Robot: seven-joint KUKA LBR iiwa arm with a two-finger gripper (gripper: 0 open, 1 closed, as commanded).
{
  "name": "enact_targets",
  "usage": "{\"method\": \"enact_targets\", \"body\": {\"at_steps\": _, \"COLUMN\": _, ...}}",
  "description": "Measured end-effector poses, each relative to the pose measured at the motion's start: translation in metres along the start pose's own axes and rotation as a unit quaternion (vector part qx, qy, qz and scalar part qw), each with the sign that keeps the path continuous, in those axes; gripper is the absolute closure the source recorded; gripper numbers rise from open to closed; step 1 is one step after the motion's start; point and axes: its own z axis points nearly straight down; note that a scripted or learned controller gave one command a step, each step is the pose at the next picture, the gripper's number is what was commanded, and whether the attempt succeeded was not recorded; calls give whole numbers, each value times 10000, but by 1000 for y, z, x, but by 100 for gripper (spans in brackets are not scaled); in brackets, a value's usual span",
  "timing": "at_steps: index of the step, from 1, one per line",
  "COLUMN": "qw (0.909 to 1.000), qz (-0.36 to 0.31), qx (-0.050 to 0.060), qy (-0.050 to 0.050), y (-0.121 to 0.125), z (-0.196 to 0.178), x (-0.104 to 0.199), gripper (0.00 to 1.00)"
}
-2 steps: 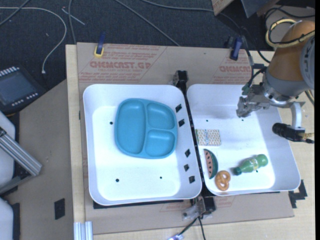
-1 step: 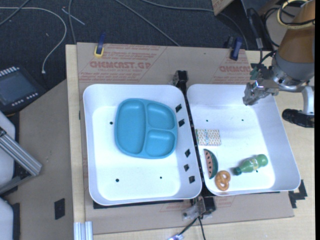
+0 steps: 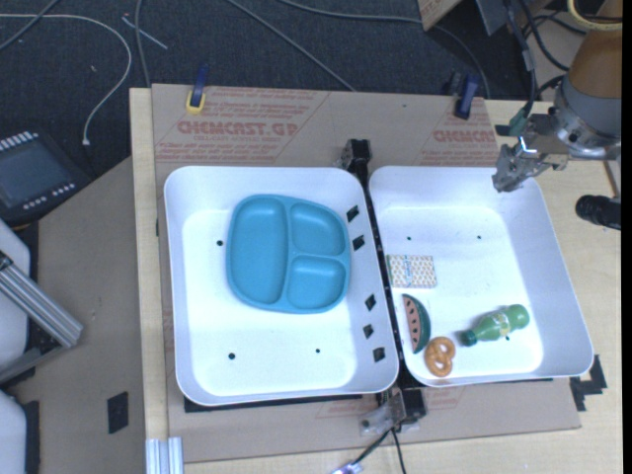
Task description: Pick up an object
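Note:
The right bin (image 3: pixel 513 227) holds a green bottle (image 3: pixel 497 325) lying on its side near the front right, a pretzel (image 3: pixel 439 355) at the front, a watermelon slice (image 3: pixel 416 322) beside the left wall, and a small patterned square patch (image 3: pixel 411 271). My gripper (image 3: pixel 513 173) hangs over the far right corner of this bin, well behind all of these objects. Nothing shows between its fingers.
The left bin (image 3: pixel 197 344) carries a blue divided plate (image 3: pixel 287 253). Black clips line the wall between the two bins. Blue clamps (image 3: pixel 198 92) hold the cardboard at the back edge. Cables lie on the dark floor beyond.

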Motion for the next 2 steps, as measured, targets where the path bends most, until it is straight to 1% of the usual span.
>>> {"method": "enact_targets", "body": {"at_steps": 1, "qw": 10000, "qz": -1, "qx": -3, "qy": -2, "y": 1, "z": -47, "x": 0, "gripper": 100}}
{"method": "enact_targets", "body": {"at_steps": 2, "qw": 10000, "qz": -12, "qx": 34, "qy": 13, "y": -2, "z": -47, "x": 50, "gripper": 100}}
